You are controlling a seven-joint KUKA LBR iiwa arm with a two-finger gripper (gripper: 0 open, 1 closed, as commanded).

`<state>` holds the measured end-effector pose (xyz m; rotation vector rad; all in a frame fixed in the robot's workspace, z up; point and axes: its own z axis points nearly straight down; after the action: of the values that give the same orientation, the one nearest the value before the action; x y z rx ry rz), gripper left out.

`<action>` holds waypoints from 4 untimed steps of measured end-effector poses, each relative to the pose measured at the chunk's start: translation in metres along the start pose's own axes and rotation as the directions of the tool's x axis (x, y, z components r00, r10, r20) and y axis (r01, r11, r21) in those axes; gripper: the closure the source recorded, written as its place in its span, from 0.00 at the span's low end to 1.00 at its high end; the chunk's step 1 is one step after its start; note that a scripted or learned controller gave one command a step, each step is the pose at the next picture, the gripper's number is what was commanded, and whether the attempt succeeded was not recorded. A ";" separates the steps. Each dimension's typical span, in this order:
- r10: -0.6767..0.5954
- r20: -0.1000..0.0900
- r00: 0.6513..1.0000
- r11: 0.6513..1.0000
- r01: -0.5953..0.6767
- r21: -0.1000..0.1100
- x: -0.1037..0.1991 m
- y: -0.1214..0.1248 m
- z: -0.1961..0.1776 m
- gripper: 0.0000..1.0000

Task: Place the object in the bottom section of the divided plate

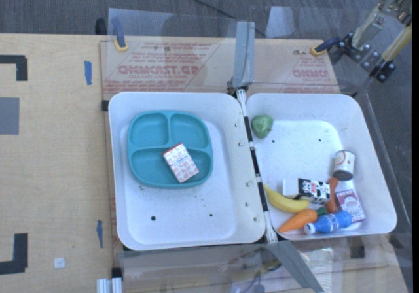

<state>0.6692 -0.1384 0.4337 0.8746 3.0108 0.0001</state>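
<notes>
The red-and-white packet [180, 162] lies flat in the bottom section of the teal divided plate [141, 135] in the left bin [196, 226], long axis running upper-left to lower-right; the jaws' state cannot be told.

**Plate and object, current state**

Round teal plastic divided plate [149, 148] lies flat in the left white bin [124, 216], toward that bin's upper left. Three sections: two smaller ones along the far edge, one wide one along the near edge. Small flat rectangular packet [181, 162], white with a red and pink print, lies face up in the plate's wide bottom section, right of centre. Packet is skewed, long axis running upper left to lower right, with its lower corner near the plate's rim.
</notes>
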 end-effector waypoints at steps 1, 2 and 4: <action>0.022 -0.007 1.000 1.000 -0.022 0.002 -0.028 -0.068 0.022 1.00; -0.247 0.001 0.969 0.969 0.247 0.000 -0.035 -0.078 -0.001 1.00; -0.739 0.002 0.674 0.674 0.739 -0.002 -0.039 -0.075 0.000 1.00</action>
<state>0.6616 -0.2223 0.4341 -0.4161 3.1062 -0.0006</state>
